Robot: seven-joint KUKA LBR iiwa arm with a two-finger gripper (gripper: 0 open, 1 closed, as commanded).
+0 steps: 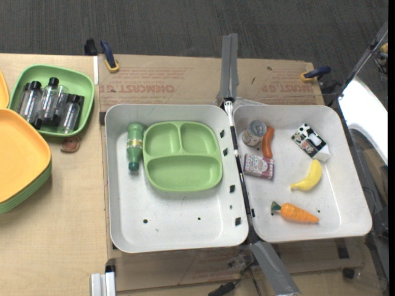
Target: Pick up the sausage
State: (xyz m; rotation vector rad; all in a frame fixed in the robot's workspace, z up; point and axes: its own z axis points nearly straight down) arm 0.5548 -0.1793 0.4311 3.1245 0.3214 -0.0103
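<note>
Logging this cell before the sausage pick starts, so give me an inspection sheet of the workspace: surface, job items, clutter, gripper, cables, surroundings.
Surface: two white bins, left bin and right bin, side by side on cardboard.
Job's things: sausage, red-orange, in the right bin's upper left, between a small can and a pink packet.
Clutter: right bin holds a banana, carrot and black-and-white box; left bin holds a green divided plate and green bottle.
Grippers: nothing seen.
Cables: nothing seen.
Surroundings: green tray of bottles, stacked orange plates, clamps on the cardboard edge.
</note>
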